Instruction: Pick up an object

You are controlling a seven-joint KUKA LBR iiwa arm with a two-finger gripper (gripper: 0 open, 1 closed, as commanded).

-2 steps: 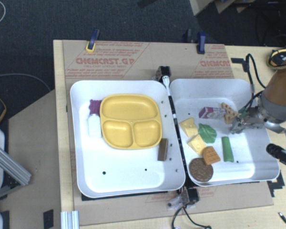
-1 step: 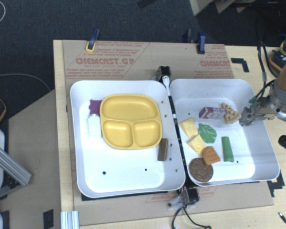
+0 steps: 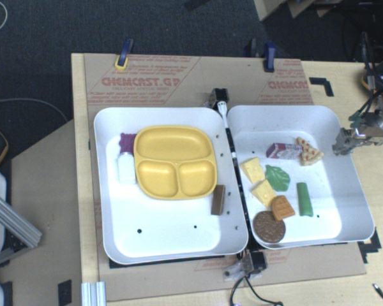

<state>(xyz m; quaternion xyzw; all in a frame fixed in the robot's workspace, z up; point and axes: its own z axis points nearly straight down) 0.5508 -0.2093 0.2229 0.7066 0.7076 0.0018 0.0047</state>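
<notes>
Objects for picking lie in the right white bin [image 3: 345, 190]: two yellow cheese-like wedges [image 3: 252, 169], a green leaf-shaped piece [image 3: 277, 178], a green stick [image 3: 304, 199], a brown round cookie-like disc [image 3: 269, 226], an orange-brown waffle-like piece [image 3: 282, 207], a pizza-slice toy [image 3: 308, 152] and a red-and-white packet [image 3: 281, 150]. At nine o'clock from them, the left white bin [image 3: 108, 190] holds a yellow divided plastic tray [image 3: 175, 161], a purple piece [image 3: 127, 142], a white bottle [image 3: 126, 167] and a brown bar [image 3: 218, 199]. Nothing is lifted yet; everything rests on the bin floors. The jaws [image 3: 354, 138] sit at three o'clock, at the right bin's rim, apart from the toys. Whether they are spread or pressed together I cannot tell: they are small and blurred. The whole pick appears to remain. The arm is cut off by the frame.
</notes>
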